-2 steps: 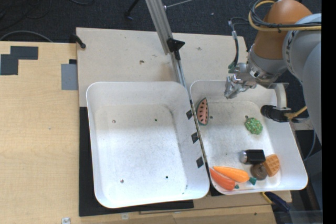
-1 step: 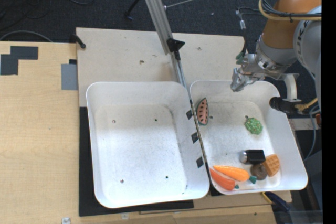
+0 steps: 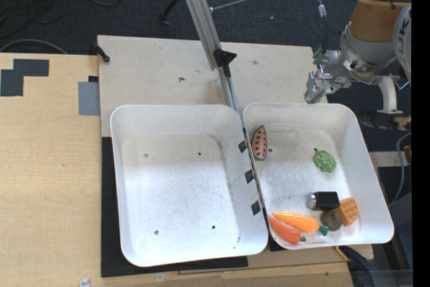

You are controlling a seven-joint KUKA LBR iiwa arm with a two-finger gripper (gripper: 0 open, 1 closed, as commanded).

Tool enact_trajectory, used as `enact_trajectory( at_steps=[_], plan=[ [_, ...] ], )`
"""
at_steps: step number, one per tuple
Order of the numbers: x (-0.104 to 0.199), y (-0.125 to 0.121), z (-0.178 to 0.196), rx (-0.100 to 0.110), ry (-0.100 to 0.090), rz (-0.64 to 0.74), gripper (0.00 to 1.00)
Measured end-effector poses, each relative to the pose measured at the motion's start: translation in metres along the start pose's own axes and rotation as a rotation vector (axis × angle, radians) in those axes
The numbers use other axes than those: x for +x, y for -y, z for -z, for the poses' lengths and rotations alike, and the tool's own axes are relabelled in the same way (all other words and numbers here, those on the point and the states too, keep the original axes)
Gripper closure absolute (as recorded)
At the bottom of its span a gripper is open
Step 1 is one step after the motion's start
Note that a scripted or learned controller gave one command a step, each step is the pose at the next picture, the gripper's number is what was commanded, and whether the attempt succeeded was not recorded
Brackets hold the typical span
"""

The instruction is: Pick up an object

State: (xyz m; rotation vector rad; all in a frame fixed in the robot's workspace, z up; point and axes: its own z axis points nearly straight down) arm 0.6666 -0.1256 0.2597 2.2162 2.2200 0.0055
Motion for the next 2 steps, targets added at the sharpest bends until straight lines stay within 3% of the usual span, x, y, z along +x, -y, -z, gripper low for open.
enact_trajectory(
  at_steps=[1, 2],
  plan=[
    [-0.002, -0.001, 0.040, 0.002, 0.000, 0.000, 1.00],
    [0.038, 0.026, 0.025, 0.011, -0.003, 0.001, 1.00]
  ],
)
